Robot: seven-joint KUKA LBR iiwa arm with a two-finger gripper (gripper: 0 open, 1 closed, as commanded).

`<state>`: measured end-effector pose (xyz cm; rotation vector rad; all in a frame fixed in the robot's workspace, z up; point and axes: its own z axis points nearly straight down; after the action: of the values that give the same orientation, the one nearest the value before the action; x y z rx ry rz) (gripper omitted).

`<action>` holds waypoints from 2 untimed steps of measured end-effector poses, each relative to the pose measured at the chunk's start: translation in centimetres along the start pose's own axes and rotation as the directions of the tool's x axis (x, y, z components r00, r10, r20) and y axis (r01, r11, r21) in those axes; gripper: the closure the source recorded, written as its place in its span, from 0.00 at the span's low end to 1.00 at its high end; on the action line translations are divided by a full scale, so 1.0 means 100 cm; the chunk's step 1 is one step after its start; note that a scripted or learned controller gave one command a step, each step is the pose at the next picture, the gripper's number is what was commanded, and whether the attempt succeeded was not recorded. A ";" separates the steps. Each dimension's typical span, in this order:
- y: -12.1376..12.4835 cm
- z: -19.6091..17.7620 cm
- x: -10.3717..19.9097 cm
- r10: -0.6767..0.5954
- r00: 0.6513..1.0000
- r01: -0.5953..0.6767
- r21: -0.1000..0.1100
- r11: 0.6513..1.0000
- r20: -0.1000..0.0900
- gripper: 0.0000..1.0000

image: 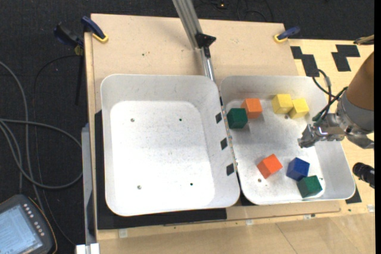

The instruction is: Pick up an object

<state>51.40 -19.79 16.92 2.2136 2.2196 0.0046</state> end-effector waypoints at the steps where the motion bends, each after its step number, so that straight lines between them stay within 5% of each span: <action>1: -0.004 -0.045 0.001 0.000 1.000 0.000 0.000 1.000 0.000 1.00; 2: -0.002 -0.091 0.000 -0.001 1.000 0.001 0.000 1.000 0.001 1.00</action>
<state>51.13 -19.74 25.98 2.2122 2.2206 0.0040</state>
